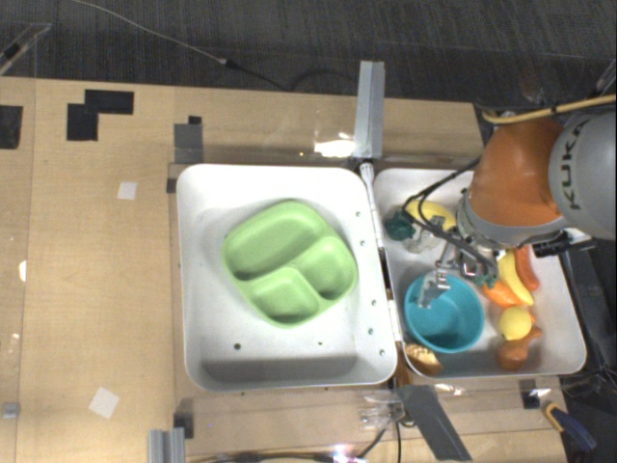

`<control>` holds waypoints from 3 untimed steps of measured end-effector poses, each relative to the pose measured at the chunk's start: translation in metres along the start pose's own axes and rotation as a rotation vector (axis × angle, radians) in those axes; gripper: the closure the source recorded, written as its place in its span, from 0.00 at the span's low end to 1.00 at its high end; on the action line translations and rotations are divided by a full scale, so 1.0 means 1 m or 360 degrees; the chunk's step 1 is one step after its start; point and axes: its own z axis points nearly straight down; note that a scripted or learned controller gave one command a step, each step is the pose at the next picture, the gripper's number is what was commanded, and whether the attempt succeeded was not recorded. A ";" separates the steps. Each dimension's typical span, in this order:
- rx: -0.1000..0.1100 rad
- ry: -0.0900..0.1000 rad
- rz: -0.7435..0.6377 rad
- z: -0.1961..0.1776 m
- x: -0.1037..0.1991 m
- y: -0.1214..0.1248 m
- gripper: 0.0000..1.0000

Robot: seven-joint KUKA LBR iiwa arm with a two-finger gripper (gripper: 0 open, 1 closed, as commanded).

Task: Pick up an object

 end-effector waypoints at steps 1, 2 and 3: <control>-0.0003 -0.0007 -0.0305 -0.001 0.024 -0.003 0.00; 0.0002 -0.0016 -0.0221 -0.003 0.063 -0.014 0.00; 0.0009 -0.0051 -0.0225 -0.019 0.056 -0.015 1.00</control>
